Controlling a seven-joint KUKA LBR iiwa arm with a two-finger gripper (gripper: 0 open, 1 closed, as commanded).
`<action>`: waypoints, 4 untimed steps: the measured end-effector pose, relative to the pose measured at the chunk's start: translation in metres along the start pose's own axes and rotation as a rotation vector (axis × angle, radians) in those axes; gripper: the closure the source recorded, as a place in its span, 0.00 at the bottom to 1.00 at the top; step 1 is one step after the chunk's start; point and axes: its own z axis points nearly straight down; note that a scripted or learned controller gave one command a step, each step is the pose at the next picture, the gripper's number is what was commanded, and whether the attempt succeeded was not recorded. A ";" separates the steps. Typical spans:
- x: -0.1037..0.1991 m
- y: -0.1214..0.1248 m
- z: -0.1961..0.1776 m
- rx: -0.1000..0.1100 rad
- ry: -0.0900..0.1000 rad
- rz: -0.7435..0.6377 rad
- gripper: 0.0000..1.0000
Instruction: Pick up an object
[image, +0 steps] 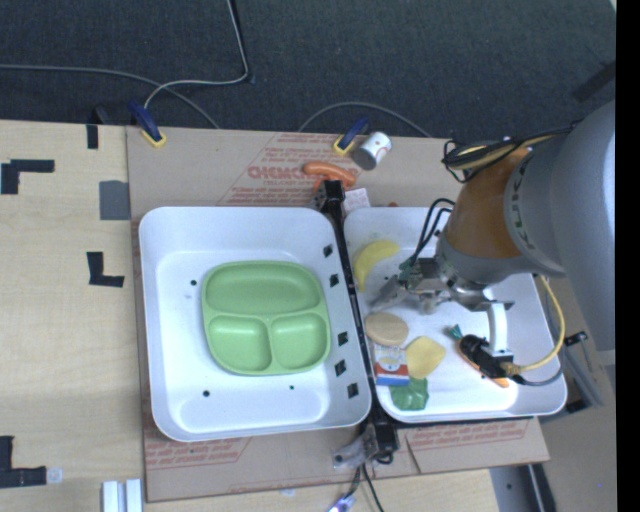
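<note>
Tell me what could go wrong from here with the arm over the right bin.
1. The items crowd along the right bin's left side: the yellow piece, the round tan piece, the yellow wedge and the green piece. A grab may nudge neighbours or catch two.
2. The claw sits near the divider wall and could strike it.
3. The yellow cable loops by the wrist and might snag.

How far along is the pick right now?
Nothing looks picked yet. The grey arm with the orange band is lowered into the right white bin, wrist above the pale yellow curved piece. The round tan disc, yellow wedge and green item lie loose on the bin floor. The green divided tray sits in the left white bin. Grasping and lifting remain.
</note>
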 end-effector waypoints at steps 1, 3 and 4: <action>-0.001 0.043 0.013 0.009 0.002 -0.001 0.00; 0.002 0.097 0.014 0.011 0.000 -0.001 0.00; 0.002 0.097 0.014 0.011 0.000 -0.002 0.00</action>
